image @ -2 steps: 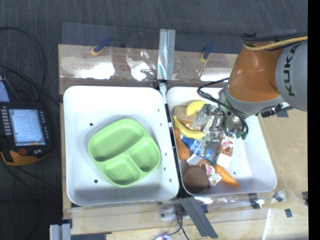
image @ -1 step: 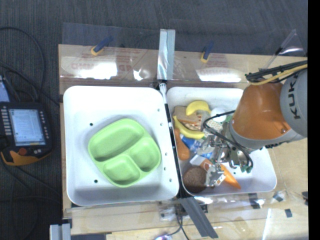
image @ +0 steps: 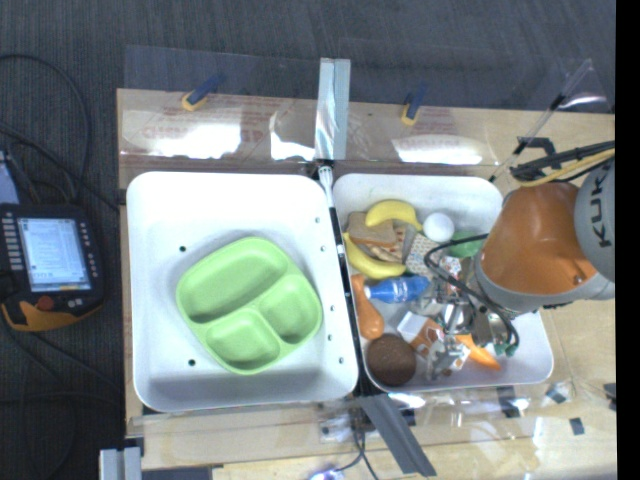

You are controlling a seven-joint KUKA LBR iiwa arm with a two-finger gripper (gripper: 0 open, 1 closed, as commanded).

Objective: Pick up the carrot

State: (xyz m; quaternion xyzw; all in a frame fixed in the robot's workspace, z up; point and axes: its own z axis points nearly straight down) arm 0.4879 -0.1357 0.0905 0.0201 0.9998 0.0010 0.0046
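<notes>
Carrot pick, right bin (image: 520,363): gripper (image: 447,353) low among the clutter.
Carrot (image: 369,313) lies along the right bin's left wall, between a blue bottle (image: 398,290) and a brown ball (image: 391,359), below two bananas (image: 385,236). Gripper sits just right of it, near an orange scrap (image: 478,354); whether it is apart or together cannot be told. White ball (image: 438,227) lies near the bananas. Left bin (image: 160,368) holds a green divided plate (image: 250,303).

"KU" lettering on the arm (image: 598,230)
</notes>
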